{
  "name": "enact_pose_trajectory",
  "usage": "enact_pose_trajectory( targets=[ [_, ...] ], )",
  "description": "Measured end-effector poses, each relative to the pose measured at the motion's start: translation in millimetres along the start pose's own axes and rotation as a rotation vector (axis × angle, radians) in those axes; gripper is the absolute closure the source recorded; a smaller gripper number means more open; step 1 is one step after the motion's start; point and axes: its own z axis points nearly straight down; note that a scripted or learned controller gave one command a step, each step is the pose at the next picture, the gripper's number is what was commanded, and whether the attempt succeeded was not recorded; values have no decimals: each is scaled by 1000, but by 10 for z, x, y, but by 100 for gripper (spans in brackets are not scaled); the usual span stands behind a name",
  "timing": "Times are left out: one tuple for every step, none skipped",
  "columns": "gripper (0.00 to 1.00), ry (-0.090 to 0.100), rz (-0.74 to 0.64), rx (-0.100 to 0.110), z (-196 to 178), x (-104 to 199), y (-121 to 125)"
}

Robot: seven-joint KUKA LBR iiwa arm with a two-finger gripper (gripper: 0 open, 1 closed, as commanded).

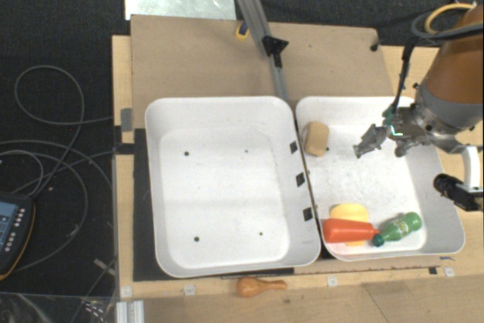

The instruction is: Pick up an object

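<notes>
Two shallow white bins sit side by side on the bench. The left bin [162, 185], in the middle of the frame, shows four small dark dots on its floor. The right bin [439, 238] holds four things: one tan block [316, 138] near its upper left corner, one yellow piece [350, 212] low at its lower left, one orange carrot-shaped piece [346, 231] lying just below and touching the yellow one, and one green bottle [396, 229] lying on its side at the carrot's right end.

The arm comes in from the right edge, its orange band [456, 72] at the upper right of the frame. The gripper [386, 140] hangs over the upper middle of the right bin, to the right of the tan block and apart from it, well above the three things at the bin's lower edge. Its two fingers are spread, with nothing between them.

One tan pear-shaped object [259, 285] lies outside the bins on the bench's lower edge. One handheld pendant [13, 227] rests at the lower left of the frame
</notes>
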Motion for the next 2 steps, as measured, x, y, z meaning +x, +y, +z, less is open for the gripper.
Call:
enact_pose_trajectory(
  targets=[
    [0,-1,2,-4,-19,-2,8],
    [0,0,5,0,441,36,84]
  ],
)
